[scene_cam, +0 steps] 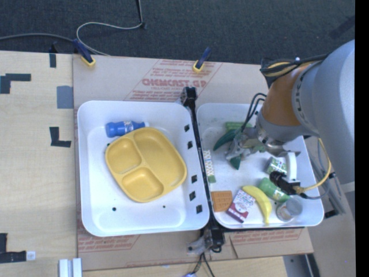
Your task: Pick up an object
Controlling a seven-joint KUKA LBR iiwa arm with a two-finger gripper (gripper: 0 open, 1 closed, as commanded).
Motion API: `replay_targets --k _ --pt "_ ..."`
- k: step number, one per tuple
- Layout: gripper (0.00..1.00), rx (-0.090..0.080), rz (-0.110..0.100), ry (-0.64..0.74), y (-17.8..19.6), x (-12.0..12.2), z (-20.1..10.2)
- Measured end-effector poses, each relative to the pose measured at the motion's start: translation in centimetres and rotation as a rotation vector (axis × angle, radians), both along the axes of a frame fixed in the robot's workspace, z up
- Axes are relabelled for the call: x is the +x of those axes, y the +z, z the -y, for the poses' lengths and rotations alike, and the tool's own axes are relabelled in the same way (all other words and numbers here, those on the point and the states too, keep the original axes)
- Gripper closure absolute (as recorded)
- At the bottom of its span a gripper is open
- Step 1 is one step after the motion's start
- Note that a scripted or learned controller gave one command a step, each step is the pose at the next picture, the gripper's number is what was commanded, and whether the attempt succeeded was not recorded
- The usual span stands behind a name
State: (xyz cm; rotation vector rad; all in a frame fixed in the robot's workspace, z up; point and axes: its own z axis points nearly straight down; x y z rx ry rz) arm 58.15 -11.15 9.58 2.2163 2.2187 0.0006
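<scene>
Camera view: gripper is down in the right bin, fingers right at a green object near the bin's upper left; can't tell if they're open, closed, or actually gripping it. Rest of that bin: banana, red-and-white packet, orange square and a green bottle along the lower part. Left bin has a yellow divided tray with a blue bottle just beside its upper edge.
</scene>
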Motion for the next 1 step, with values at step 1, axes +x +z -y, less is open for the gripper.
replay_targets --k 1 --pt "1.0 0.004 -0.005 0.001 8.82 -4.22 -7.33"
